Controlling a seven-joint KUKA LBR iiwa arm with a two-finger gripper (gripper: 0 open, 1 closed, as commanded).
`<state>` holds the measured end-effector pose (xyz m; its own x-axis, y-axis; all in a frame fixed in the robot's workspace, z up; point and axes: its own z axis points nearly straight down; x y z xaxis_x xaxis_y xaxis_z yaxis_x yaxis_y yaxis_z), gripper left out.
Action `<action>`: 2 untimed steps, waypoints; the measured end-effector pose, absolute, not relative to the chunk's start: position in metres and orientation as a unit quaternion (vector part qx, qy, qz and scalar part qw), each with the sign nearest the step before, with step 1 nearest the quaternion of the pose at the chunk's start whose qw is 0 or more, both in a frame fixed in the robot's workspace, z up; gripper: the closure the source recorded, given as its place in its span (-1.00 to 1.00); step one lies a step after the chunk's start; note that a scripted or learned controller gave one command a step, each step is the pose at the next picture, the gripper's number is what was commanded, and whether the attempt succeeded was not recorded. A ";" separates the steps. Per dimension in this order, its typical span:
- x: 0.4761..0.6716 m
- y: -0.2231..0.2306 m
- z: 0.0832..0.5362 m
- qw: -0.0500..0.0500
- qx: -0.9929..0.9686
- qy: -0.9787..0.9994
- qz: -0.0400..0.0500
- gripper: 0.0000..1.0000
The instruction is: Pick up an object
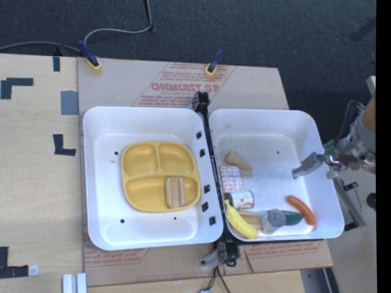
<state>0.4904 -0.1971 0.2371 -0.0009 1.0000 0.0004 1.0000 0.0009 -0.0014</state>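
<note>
My metal hand [317, 163] hovers over the right bin's [269, 118] smooth white rim. I cannot tell its state. A glossy curved banana [239, 221] lies below.

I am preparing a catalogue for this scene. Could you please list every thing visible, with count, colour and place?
white bins: 2, white, side by side on the bench
divided plate: 1, yellow, left bin
wooden block: 1, tan, on the plate
banana: 1, yellow, right bin, near edge
carrot: 1, orange, right bin
cone: 1, tan, right bin
packet: 1, red-white, right bin
clamps: 2, yellow-blue, far board edge
gripper: 1, grey, over right bin
</note>
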 end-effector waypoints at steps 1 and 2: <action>0.483 -0.223 0.143 0.002 -0.707 -0.707 0.001 -1.00; 0.484 -0.215 0.086 -0.001 -0.707 -0.707 0.000 -1.00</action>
<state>0.4843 -0.2146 0.0860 -0.0004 1.0000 -0.0009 1.0000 0.0004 0.0012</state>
